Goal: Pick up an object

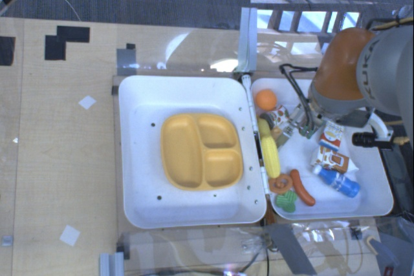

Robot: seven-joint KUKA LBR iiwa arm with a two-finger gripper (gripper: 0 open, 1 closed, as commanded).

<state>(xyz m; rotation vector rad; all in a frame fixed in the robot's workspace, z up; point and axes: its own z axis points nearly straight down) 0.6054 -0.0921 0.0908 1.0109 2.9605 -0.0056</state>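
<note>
The right bin [378,200] holds several small toys. An orange ball [265,99] lies at its far left, and a yellow corn cob [270,155] lies along the left wall. A red sausage [303,187], a green piece [286,203] and a brown ring [281,183] sit near the front. A blue bottle [341,183] and two small printed cartons [331,137] lie to the right. My gripper [303,125] reaches down from the grey and orange arm [346,68] into the bin's middle, just right of a small printed pack [279,118].
The left bin [139,139] bears a yellow divided plate [202,150]. A metal frame [246,42] stands behind the bins. Black cables [294,84] hang by the wrist. The wooden bench [58,139] stretches to the left.
</note>
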